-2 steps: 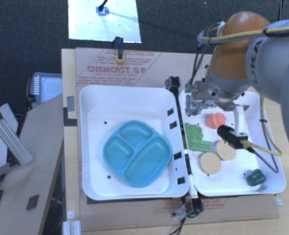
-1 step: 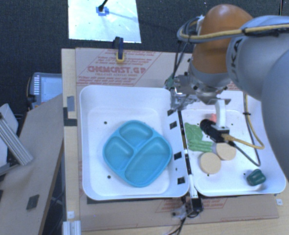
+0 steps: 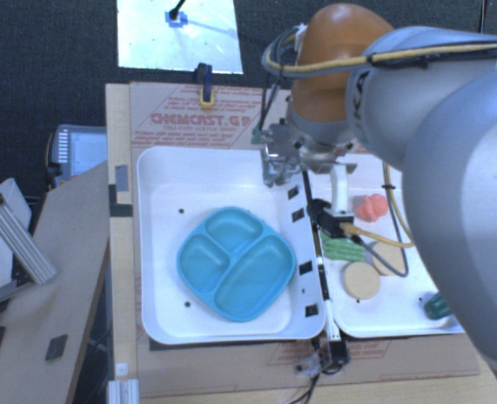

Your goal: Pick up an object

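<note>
Here we list the bench as it stands. Left bin (image 3: 151, 225) — a shallow white tray, holding one blue divided plate (image 3: 236, 262) with three compartments, lying flat and slightly turned, in the bin's middle toward its front. Right bin (image 3: 391, 316) — the same white tray, set just beside the left one, with a row of black clips (image 3: 303, 242) along the shared wall. In it we count four pieces: a pink-orange soft lump (image 3: 371, 207) toward the back, a green ridged piece (image 3: 346, 248) nearer the dividing wall, a round tan disc (image 3: 361, 283) in front of that, and a dark green item (image 3: 438, 306) at the front right, partly cut off by the arm. The four lie apart from one another.

Arm (image 3: 450, 133) — grey, with an orange band (image 3: 336, 57) above the wrist, reaching in from the right and covering much of the right bin. Gripper (image 3: 275, 173) — metal, hanging over the back right corner of the left bin, close to the dividing wall. We cannot tell how it is set; we see no object in it. It is well apart from the blue divided plate.

Behind the bins we note a printed cardboard sheet (image 3: 198, 118) and a yellow clamp (image 3: 206, 98).
</note>
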You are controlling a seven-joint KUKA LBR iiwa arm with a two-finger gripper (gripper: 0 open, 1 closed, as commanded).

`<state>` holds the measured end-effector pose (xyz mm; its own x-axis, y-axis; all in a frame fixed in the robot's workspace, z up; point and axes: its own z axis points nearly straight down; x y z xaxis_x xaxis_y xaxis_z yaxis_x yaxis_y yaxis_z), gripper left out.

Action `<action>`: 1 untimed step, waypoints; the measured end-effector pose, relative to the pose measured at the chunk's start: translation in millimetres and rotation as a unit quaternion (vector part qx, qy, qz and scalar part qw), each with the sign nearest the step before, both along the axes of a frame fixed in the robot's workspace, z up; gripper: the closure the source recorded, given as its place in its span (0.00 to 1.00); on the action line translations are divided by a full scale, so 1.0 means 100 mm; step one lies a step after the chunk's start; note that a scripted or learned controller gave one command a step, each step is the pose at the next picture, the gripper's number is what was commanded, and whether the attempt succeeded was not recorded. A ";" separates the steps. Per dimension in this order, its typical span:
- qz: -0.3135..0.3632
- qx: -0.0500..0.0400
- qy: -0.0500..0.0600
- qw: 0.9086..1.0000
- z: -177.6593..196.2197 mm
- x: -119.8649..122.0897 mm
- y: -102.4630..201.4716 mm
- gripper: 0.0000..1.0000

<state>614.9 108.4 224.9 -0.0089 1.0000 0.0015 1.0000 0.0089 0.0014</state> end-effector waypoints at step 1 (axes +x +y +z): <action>-0.002 -0.001 0.000 1.000 0.01 0.00 -0.03 0.00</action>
